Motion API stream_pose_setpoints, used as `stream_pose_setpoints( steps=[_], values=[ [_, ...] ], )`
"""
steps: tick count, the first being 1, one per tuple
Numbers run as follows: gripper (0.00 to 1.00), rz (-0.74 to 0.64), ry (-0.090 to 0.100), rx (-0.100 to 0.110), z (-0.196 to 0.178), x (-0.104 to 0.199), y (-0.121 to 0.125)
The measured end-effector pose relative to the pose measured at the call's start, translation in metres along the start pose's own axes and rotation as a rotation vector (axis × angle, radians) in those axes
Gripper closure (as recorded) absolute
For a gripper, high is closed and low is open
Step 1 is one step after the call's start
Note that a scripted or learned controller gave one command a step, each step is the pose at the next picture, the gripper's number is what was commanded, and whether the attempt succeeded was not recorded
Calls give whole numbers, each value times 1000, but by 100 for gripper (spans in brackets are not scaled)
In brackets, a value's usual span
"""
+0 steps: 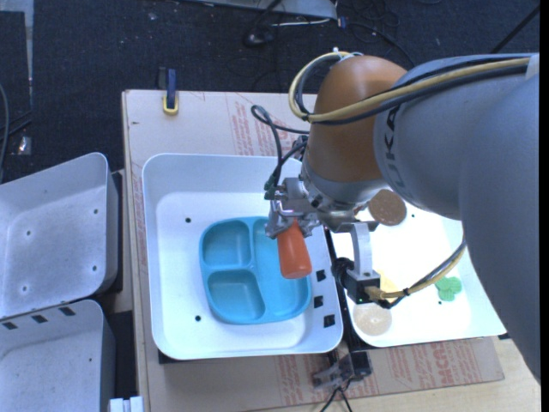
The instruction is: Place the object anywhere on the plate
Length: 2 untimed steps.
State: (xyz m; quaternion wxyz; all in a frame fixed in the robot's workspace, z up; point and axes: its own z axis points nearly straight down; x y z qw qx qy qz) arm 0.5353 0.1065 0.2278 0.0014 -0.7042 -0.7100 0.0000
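Two white bins sit side by side on the bench; the left bin (pixel 171 316) holds a blue plate (pixel 249 273) with three compartments, lying roughly in its middle; the right bin (pixel 429 329) holds a brown disc (pixel 388 207) near its far side, a pale disc (pixel 373 320) at its near left corner, and a small green piece (pixel 448 288) toward the right; a yellow-and-black cable (pixel 412 286) loops over that bin. A blue-and-yellow clamp (pixel 171 93) sits at the bench's far left corner; white trays (pixel 51 221) lie off to the left.

The arm (pixel 446 136) reaches in from the right, its orange band (pixel 352 101) above the wrist, the wrist bent down over the divide between the bins; the gripper (pixel 287 230) hangs over the plate's right edge, clenched on an orange object (pixel 294 254), which hangs tilted below it, over the plate's right side; whether the object touches the plate cannot be told.
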Motion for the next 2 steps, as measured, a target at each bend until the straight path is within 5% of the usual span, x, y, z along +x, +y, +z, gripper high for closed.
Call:
stream_pose_setpoints(
  steps=[1,2],
  values=[
    [100,-2,0,0,-6,59,-10],
    [0,6,-2,-1,-6,55,-9]
  ],
)
